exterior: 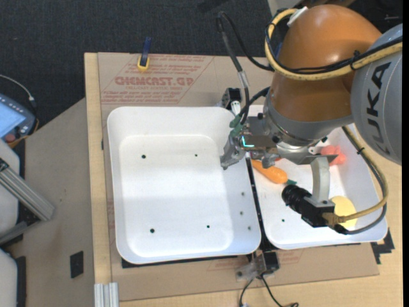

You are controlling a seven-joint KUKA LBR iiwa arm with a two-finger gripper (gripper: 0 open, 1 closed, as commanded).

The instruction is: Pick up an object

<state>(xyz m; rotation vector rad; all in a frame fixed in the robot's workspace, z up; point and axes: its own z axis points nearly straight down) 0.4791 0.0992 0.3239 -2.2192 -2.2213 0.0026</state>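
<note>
The grey and orange arm covers much of the right bin. Its gripper hangs low over that bin's left part, close to the divider between the bins. An orange carrot-like object lies directly beneath the gripper, partly hidden by it. A pink object peeks out from under the wrist at the right. A yellow object lies near the bin's front right, beside a black fitting on the arm's cable.
The left bin is a shallow white tray with raised rims. Both bins rest on a cardboard sheet with a small blue and yellow clip at its back edge. Cables run behind the bins.
</note>
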